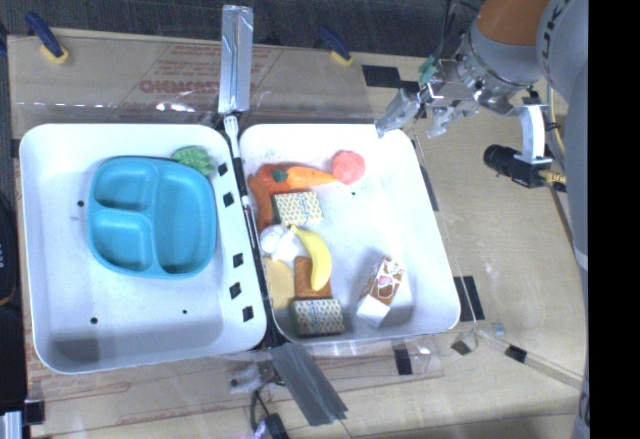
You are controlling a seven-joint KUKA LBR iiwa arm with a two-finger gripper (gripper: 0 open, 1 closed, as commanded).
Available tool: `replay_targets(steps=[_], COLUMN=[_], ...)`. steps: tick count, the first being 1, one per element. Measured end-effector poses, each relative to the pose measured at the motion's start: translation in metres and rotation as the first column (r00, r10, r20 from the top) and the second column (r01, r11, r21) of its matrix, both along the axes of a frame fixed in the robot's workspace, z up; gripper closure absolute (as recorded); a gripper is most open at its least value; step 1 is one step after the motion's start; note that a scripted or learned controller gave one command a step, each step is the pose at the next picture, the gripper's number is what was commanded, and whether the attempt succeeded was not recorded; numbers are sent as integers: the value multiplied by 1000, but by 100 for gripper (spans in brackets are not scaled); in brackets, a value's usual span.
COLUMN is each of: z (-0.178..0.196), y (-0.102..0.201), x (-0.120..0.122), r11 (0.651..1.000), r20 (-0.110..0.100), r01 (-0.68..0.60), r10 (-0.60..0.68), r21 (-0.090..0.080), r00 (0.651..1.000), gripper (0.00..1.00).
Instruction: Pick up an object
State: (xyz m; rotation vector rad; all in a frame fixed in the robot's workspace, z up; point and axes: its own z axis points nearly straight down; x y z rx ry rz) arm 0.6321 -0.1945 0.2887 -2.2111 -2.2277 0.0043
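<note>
The right bin (425,227) holds a pile of toy food. An orange carrot (285,177) lies at its back, with a pink ball (347,165) beside it. A yellow banana (318,259) rests mid-bin below a checkered block (298,207). A small white carton (381,291) stands near the front right, and a second checkered block (318,316) sits at the front. My gripper (413,122) hovers above the bin's back right corner. It is open, with nothing between its fingers, and it stays apart from every object.
The left bin (50,317) carries a blue divided plate (153,215) and a green leafy toy (197,160) at its back right. A grey metal bar (236,52) stands behind the divider between the bins. Bare bin floor lies right of the banana.
</note>
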Motion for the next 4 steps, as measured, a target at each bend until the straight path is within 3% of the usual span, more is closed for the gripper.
replay_targets(steps=[1, 2, 3, 4], z=[35, -154, -176, -198], y=[-2, 57, 92, 76], x=[-4, 4, -41, -108], r11=[986, 983, 945, 929], r20=[4, -3, 0, 0], r01=[-167, -183, -328, -369], r10=[167, 183, 328, 369], r21=[-2, 2, 2, 2], r00=[986, 983, 945, 929], gripper=[0, 0, 0, 0])
